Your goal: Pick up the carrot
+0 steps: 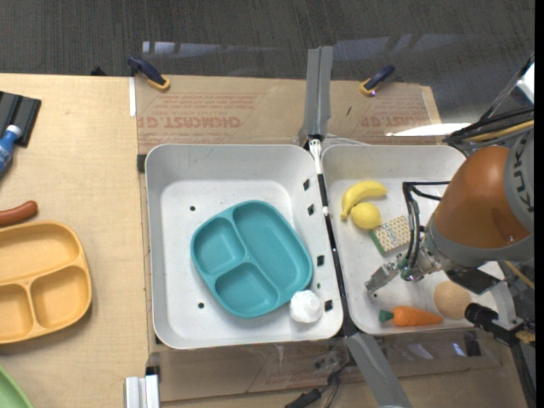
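Camera view: right bin (450, 155) holds carrot (411, 316) at front edge, banana (363, 194), lemon (366, 217), egg (451, 298); left bin (170, 164) holds teal divided plate (250, 258), white ball (306, 306). Gripper (380, 280) grip unclear.

Bright, even overhead light, soft shadows, focus perhaps slightly soft throughout.

Single fixed camera is looking down at a slant over both shallow white plastic bins (161, 253). Grey-and-orange arm (484, 202) is entering from frame right.
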You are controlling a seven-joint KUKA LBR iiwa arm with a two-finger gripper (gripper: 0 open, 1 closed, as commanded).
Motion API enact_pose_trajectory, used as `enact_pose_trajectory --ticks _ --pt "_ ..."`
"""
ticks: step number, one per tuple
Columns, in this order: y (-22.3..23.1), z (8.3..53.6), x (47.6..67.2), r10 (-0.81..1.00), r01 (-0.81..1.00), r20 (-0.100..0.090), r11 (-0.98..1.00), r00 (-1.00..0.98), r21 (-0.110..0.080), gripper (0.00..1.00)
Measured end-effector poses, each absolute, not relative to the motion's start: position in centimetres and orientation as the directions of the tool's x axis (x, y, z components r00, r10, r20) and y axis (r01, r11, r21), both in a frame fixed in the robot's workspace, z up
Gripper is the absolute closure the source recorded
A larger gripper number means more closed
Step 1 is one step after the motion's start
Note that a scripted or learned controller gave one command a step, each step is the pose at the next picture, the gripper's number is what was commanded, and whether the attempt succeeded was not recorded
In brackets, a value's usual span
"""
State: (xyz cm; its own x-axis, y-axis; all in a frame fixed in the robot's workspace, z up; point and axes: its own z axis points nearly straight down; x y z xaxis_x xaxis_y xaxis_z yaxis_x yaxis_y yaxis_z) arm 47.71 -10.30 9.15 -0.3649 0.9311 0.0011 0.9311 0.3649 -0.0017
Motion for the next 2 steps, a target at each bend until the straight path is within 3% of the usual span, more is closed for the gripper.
enact_pose_trajectory --ticks 1,2 --pt "-8.8 19.2 47.8 0.877 0.877 -0.001 0.48 -0.48 0.0 0.0" --pt "-8.7 21.5 60.8 0.779 0.779 -0.002 0.626 -0.626 0.0 0.0"
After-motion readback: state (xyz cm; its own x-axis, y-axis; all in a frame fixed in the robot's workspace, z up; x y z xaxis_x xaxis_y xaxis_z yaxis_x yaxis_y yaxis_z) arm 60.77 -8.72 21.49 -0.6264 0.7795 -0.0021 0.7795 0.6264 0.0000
